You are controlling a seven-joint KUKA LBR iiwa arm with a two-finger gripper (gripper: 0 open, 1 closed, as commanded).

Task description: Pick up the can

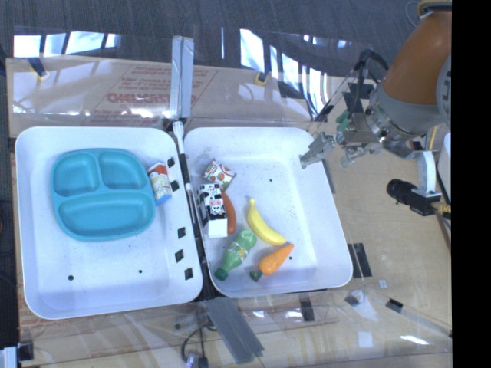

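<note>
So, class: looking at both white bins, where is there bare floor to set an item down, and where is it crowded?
Left bin: bare floor below the blue divided plate; the small can sits against the plate's right edge. Right bin: bare to the right of the yellow banana, crowded along its left wall and front with the green bottle and orange carrot.

A: The grey arm with its orange band (420, 56) is cut off by the right edge.

B: The small red-and-white can's (159, 182) label is too small to read, partly hidden behind the blue divided plate (102, 192).

Fixed overhead view, slanting down on both bins (31, 228)
</note>
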